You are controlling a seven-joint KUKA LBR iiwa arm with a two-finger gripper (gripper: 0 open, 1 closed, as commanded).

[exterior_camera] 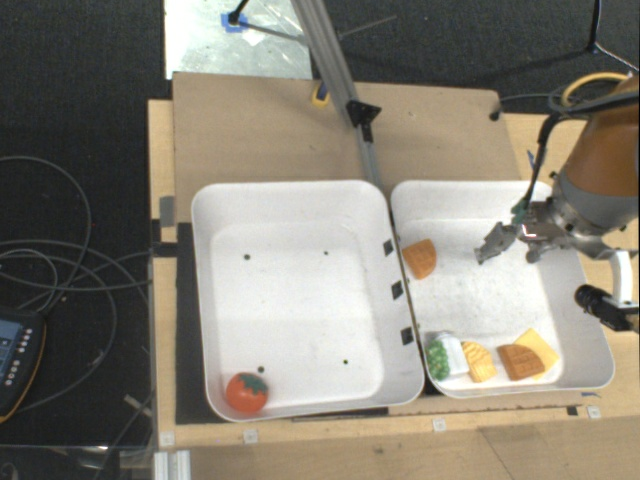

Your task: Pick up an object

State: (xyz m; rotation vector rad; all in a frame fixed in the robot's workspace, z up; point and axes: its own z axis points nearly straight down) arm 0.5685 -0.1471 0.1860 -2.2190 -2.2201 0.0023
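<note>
A grey-and-orange arm reaches in from 3 o'clock, its gripper (pixel 512 242) poised above the right bin (pixel 480 200) with its two fingers (pixel 491 247) spread apart and nothing between them. No object has been lifted yet: the nearest candidate, an orange wedge (pixel 420 259), sits at 9 o'clock from the gripper against the bin's left wall, while a green-and-white item (pixel 442 356), a yellow piece (pixel 480 361), a brown square (pixel 519 361) and a yellow wedge (pixel 540 345) crowd the bin's 6 o'clock edge. A red tomato (pixel 246 392) lies alone at 7 o'clock in the left bin (pixel 290 203). A clean pick likely means centring over one isolated item, lowering fully, and closing clear of the wall.
</note>
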